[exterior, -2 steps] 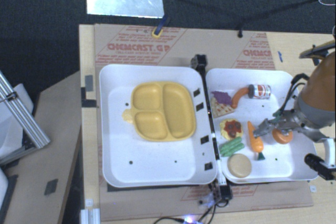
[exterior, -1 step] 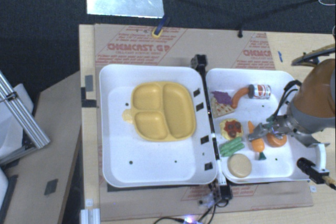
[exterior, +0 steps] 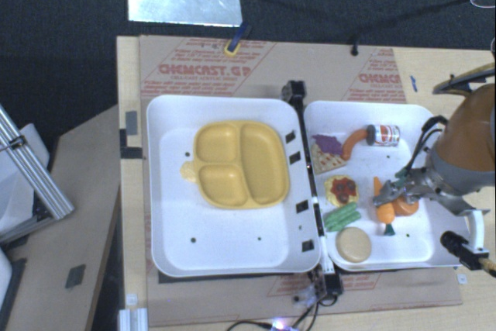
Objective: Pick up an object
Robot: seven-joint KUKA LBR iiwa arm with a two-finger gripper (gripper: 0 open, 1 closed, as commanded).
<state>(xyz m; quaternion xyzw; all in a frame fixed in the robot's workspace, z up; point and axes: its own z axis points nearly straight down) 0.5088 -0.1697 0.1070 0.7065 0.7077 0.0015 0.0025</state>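
gripper (exterior: 391, 196) lowered over orange toy food (exterior: 400, 207) in right bin (exterior: 418, 248).
whether it grips anything cannot be told from this slant. judgement: centre over one piece, clear of the green beans (exterior: 342, 215) and round bun (exterior: 354, 243), then lift straight up.

The brown cardboard sheet (exterior: 310, 62) under the bins carried the red printed word "CHEMCAST" with "GP" after it, once near its left top and again, less clear, at the right top.
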